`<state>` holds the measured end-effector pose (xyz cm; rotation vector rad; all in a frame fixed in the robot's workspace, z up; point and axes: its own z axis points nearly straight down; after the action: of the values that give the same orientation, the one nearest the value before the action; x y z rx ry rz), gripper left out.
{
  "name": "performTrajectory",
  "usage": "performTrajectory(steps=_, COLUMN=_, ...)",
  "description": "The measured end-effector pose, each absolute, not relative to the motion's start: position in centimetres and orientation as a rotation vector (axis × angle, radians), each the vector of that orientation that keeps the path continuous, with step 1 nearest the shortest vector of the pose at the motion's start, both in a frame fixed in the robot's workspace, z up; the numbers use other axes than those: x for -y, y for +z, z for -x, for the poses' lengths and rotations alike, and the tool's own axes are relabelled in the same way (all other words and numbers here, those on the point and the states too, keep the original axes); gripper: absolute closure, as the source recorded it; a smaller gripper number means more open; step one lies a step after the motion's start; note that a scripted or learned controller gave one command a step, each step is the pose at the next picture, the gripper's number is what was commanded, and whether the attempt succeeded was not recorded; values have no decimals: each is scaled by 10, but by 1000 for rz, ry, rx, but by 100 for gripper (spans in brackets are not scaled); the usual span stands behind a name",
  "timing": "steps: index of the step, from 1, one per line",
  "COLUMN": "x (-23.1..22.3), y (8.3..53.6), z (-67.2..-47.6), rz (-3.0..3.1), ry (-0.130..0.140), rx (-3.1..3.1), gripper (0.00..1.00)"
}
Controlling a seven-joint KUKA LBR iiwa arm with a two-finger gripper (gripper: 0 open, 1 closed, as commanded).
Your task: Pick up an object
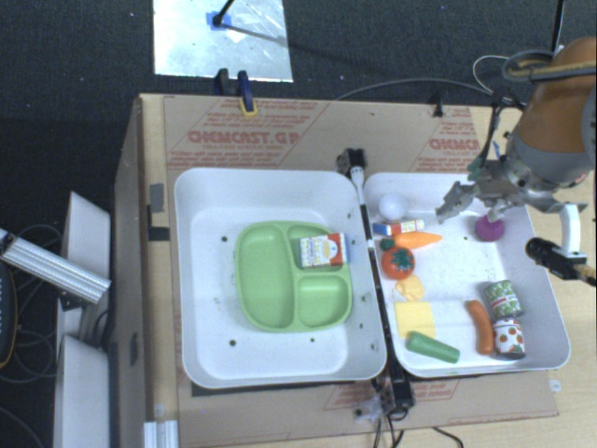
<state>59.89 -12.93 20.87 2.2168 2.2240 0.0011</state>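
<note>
Jaws [469,197] hang over the far part of the right bin [550,329]; whether they are spread or pressed together I cannot tell. Nearest is the purple object [490,227], resting on the bin floor just beside and toward the near side. An orange carrot [417,241] lies farther left, long axis crosswise.

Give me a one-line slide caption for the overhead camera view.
End effector hovers over the toy-filled right bin, beside a purple toy; green tray in left bin.

grey arm [550,161], orange band [560,110], black cables [504,73]
</note>
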Motion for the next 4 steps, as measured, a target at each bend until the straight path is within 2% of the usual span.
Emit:
performTrajectory(steps=1, x=152, y=100, z=-614, rz=-2214, ry=5, rx=-2217, gripper=0)
performTrajectory(steps=2, x=138, y=91, z=-620, rz=-2207, ry=8, rx=-2207, gripper=0)
performTrajectory(steps=3, x=129, y=85, z=-645, rz=-2232, ry=-37, rx=-2236, gripper=0)
performTrajectory(steps=4, x=123, y=96, z=-652, rz=-2213, ry=4, rx=-2224, gripper=100)
